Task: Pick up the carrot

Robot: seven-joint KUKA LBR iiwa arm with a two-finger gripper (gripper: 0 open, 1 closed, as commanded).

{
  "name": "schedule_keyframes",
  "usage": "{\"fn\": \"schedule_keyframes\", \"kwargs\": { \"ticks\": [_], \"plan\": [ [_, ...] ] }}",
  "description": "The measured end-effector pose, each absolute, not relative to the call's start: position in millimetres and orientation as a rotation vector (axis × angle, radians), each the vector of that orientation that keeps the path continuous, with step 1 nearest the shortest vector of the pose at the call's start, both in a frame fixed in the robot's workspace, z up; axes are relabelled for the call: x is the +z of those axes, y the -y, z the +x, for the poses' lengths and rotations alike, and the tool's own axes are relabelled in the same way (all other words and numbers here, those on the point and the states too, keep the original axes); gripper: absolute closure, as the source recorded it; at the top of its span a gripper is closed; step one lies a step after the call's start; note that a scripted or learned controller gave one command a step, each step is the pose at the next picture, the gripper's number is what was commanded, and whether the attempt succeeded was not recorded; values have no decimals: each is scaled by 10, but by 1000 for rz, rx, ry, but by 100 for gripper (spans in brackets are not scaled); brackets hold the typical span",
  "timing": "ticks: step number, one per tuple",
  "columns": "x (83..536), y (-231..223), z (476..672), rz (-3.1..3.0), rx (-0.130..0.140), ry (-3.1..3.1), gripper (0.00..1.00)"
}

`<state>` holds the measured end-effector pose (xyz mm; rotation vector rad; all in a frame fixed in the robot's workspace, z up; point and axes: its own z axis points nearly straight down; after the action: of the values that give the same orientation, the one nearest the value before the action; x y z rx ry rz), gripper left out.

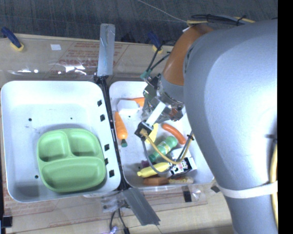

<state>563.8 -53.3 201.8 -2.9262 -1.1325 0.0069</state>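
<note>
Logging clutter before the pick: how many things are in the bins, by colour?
Orange: 4 (carrot, orange stick, orange scrap, orange-brown piece)
Green: 2 (plate, green toy)
Yellow: 1 (yellow toy)
Black-and-white: 1 (box)
Total: 8

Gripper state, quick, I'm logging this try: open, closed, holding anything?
Gripper: cannot be told from this view; it hangs over the right shallow white bin.
</note>
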Motion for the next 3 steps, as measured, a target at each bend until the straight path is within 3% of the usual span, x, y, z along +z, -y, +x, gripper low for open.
{"fn": "schedule_keyframes", "kwargs": {
  "ticks": [1, 2, 3],
  "plan": [
    [1907, 541, 6199, -3025, 7, 834, 100],
    [2555, -212, 5707, -3114, -1, 405, 100],
    [2538, -826, 5314, -3116, 7, 379, 100]
  ]
}}
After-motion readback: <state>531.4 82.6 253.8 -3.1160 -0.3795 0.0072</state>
